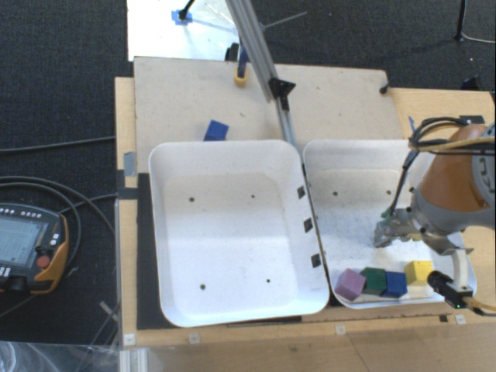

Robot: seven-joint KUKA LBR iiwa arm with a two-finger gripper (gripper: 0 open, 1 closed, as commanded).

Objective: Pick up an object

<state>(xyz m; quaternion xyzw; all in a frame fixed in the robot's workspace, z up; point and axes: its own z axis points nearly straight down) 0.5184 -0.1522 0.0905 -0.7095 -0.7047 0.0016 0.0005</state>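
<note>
Four blocks (383, 280) waiting; I'm hovering the gripper (385, 235) above them, jaw state unclear, descent judged next

Teach pendant (27, 242), loose blue block (216, 131)

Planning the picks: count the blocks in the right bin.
4, along the right bin's near edge: purple block, green block, blue block, yellow block. The arm may hide others.

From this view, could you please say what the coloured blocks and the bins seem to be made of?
The coloured blocks look like matte foam or painted wood: dull faces, no glare. The bins look like thin smooth white plastic, with rounded moulded rims.
</note>
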